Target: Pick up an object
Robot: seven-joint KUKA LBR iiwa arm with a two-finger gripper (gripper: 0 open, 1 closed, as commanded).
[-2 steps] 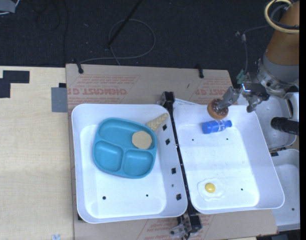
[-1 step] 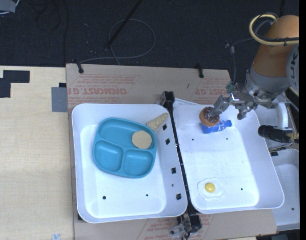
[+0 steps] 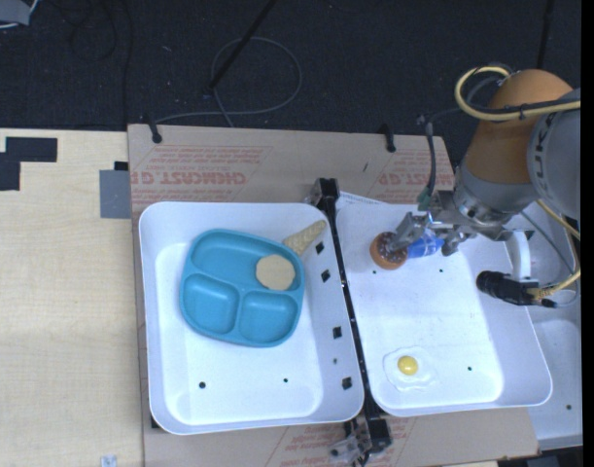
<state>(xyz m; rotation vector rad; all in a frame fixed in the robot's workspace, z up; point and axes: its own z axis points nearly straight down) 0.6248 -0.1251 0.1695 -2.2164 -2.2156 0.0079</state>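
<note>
Grey arm w/ orange band reaches in over the bench's right edge, its two-finger gripper (image 3: 410, 242) low in the right white bin (image 3: 510, 377) near its far-left corner – angled down beside a small round brown doughnut-like toy (image 3: 385, 251), prob. the pick target, w/ something blue at the tips; can't tell if it's clenched or released. A fried-egg toy (image 3: 407, 366) lies well apart near that bin's near edge – untouched. In the left white bin (image 3: 165, 377), a tan round cookie-like disc (image 3: 274, 272) rests on the blue divided plastic plate (image 3: 214, 305), a tan cone (image 3: 305, 236) just beyond it.
</note>
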